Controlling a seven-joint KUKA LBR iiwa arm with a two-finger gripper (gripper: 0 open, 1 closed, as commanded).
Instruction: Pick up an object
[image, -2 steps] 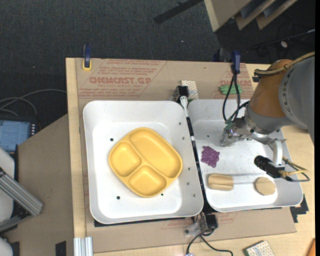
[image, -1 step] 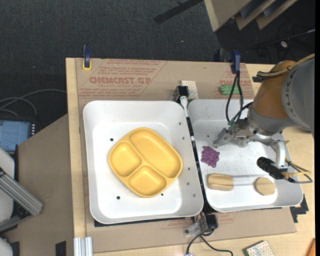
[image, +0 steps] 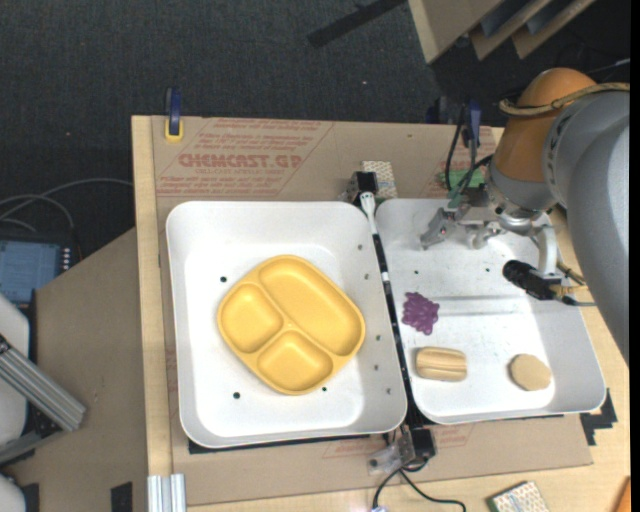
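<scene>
We see a divided plate (image: 290, 323) in the left bin (image: 190, 235). In the right bin (image: 480, 280), grapes (image: 420, 312) lie centre-left, a bread roll (image: 440, 364) below them, a cookie (image: 530, 372) at lower right.

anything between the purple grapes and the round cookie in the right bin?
Bare white bin floor between purple grapes and round cookie, per the camera view. The bread roll sits below that line.
</scene>
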